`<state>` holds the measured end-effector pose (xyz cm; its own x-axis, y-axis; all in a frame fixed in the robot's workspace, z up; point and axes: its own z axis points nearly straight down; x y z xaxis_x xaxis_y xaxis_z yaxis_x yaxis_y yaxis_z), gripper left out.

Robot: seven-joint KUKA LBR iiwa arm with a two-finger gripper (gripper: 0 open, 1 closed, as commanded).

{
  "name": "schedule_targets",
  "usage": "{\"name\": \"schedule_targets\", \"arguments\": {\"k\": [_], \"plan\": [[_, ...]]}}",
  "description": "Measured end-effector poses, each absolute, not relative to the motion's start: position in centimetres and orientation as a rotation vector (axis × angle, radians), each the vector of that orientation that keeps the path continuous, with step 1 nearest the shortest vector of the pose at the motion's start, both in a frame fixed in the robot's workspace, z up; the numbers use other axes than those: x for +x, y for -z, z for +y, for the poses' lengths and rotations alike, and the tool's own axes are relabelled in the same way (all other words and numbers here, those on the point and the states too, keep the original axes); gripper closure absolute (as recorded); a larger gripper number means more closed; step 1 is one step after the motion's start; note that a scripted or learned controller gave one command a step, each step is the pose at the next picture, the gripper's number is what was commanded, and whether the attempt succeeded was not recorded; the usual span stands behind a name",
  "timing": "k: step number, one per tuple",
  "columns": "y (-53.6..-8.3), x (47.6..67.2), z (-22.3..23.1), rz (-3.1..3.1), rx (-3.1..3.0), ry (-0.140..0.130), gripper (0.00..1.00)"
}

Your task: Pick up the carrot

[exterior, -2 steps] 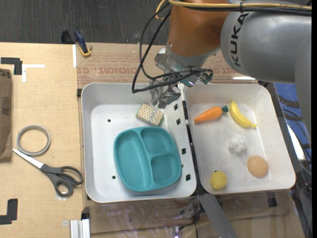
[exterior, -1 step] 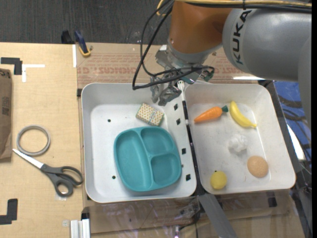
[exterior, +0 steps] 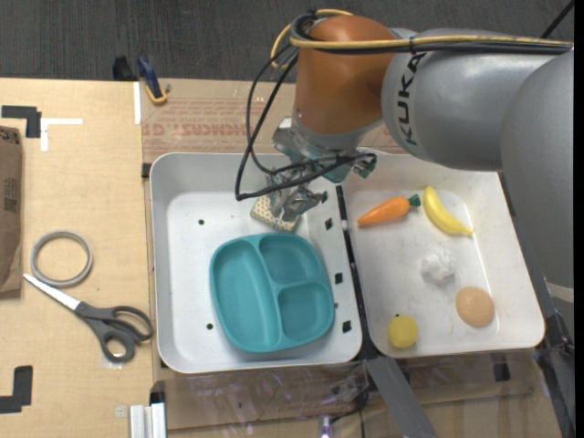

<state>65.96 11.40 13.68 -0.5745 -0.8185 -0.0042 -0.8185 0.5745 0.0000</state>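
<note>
Looming over the upper right of the frame, the arm (exterior: 474, 89) is the nearest thing we record: smooth grey casing with a glossy orange band, black cables looped about the wrist. Its gripper (exterior: 290, 206) hangs over the upper part of the left bin (exterior: 178, 245), just above a small pale, speckled item (exterior: 265, 211) that we cannot identify. We cannot tell how the tool is set, and we see nothing clearly grasped.

We note the carrot (exterior: 385, 211) in the right bin (exterior: 511, 272), at its upper left: tapered, orange, matte, with a green tip toward the banana (exterior: 444, 212). It lies flat, untouched, just beside the wall between the bins and apart from the gripper. The banana is curved, yellow and smooth.

Lower in that bin we log a crumpled white lump (exterior: 439, 266), a rounded tan egg-like object (exterior: 474, 306) and a small yellow lemon-like fruit (exterior: 402, 330), all apart from one another.

The left bin holds a teal plastic tray (exterior: 272, 292) with three compartments and rounded corners.

At the left of the frame, on the wooden bench (exterior: 73, 199), lie a roll of tape (exterior: 61, 256) and grey-handled scissors (exterior: 96, 318).
</note>
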Motion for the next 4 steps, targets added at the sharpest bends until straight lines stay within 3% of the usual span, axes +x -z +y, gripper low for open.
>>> {"name": "schedule_targets", "arguments": {"k": [1,3,4], "plan": [[-23.1,63.7,12.9,2.35,-2.076,-0.001,1.0],[-25.3,56.7,21.1,2.219,-2.219,-0.002,1.0],[-22.5,57.7,22.9,2.293,-2.145,-0.004,1.0]]}}
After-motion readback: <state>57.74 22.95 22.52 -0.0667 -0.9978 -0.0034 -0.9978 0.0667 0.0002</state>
